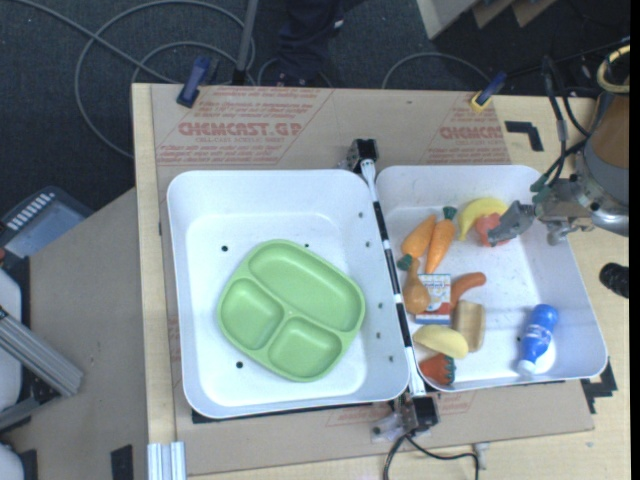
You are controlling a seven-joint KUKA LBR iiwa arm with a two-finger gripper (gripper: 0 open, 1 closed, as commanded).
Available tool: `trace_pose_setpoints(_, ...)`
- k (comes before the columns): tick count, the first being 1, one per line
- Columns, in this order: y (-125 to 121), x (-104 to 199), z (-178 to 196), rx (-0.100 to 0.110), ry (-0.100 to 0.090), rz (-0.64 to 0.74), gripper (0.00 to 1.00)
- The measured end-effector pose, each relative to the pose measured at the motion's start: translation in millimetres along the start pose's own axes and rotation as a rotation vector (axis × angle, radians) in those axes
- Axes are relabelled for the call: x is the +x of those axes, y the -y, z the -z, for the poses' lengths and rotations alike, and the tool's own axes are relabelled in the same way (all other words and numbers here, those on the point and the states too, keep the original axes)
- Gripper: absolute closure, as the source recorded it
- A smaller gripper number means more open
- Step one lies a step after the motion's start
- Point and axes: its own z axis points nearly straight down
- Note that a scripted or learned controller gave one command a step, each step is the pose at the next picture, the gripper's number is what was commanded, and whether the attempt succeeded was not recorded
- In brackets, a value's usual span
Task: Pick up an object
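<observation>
You see gripper (512, 222) low over right bin (580, 298), near its far edge, touching red-orange toy (487, 228) beside yellow banana (481, 209); finger spread unclear, cannot tell grip. Count: two bins, one green divided plate (291, 310) in left bin (200, 268), two carrots (428, 240), one blue-white bottle (538, 338) near right edge.

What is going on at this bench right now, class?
A robot arm reaches in from the right, its gripper low over the right bin, close beside a yellow banana and a red piece. Toy food and a blue bottle lie there. The left bin holds a green divided plate. Nothing looks lifted yet.
</observation>
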Motion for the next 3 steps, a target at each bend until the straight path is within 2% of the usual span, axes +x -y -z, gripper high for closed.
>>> trace_pose_setpoints(1, 26.2, 47.7, -107.1, 0.001, 0.000, 0.000, 0.00)
trace_pose_setpoints(2, -50.0, 58.4, -131.6, 0.001, 0.000, 0.001, 0.00)
trace_pose_setpoints(3, -75.4, 72.4, -131.4, -0.001, 0.000, 0.001, 0.00)
